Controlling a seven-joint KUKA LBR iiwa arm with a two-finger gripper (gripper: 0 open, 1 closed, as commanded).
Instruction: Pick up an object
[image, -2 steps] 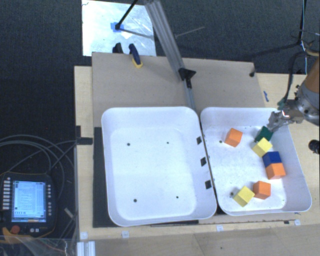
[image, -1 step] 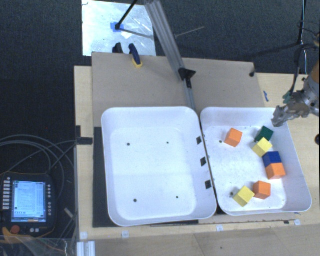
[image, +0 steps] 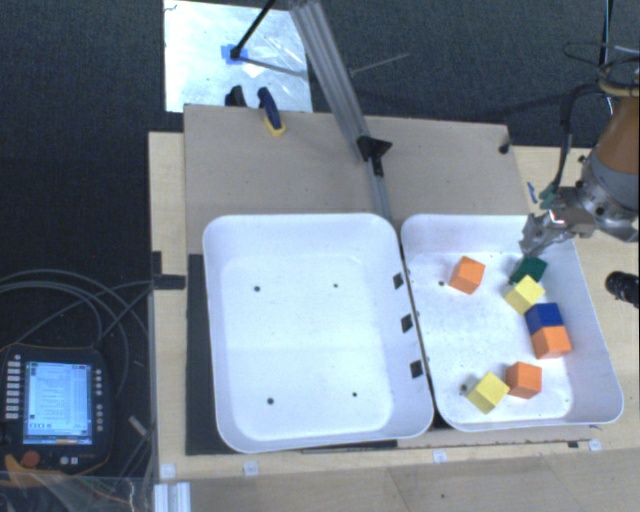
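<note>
Right now your gripper (image: 540, 236) sits over the far right part of the right bin (image: 590, 405), reaching in from the right, with the orange band of the arm (image: 618, 150) showing near the frame's edge. You cannot tell from this view whether it is wide or narrow; its tip is a blur of grey metal. It hangs just above a green block (image: 532, 268), but nothing shows between its tips, so you cannot call that a hold.

Your blocks all lie in the right bin. An orange block (image: 466, 274) lies alone toward the bin's far middle. Just beside the green block, nearer the camera, is a yellow block (image: 524, 294), then a blue block (image: 544, 316) and a second orange block (image: 551, 341), the four running in a touching line along the right wall. At the near end you have a third orange block (image: 524, 379) touching another yellow block (image: 488, 391).

The left bin (image: 300, 330) stands beside it, the two rims meeting in the middle. A tablet (image: 50, 405) with a lit screen lies on the floor at the left, well apart from the bench.
</note>
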